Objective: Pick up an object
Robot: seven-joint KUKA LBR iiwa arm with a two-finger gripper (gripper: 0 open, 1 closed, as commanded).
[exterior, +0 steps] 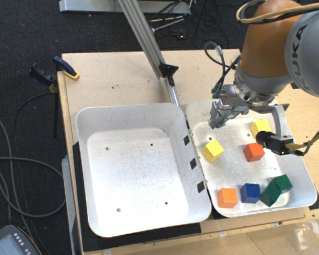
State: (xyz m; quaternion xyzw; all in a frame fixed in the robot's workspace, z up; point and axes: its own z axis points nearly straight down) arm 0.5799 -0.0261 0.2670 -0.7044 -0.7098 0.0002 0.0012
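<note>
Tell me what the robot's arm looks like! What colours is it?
The arm is big, round and grey, with a shiny orange band and dark letters on its side. Thin cables loop over the top. Its hand is small, made of dark grey metal, with wires running down to it.

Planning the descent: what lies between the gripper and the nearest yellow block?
Bare white bin floor separates the gripper from the yellow block in the camera view.

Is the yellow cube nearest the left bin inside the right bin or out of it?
Inside. The yellow cube rests on the floor of the right bin, near its left wall, below the tool and apart from the other blocks.
</note>
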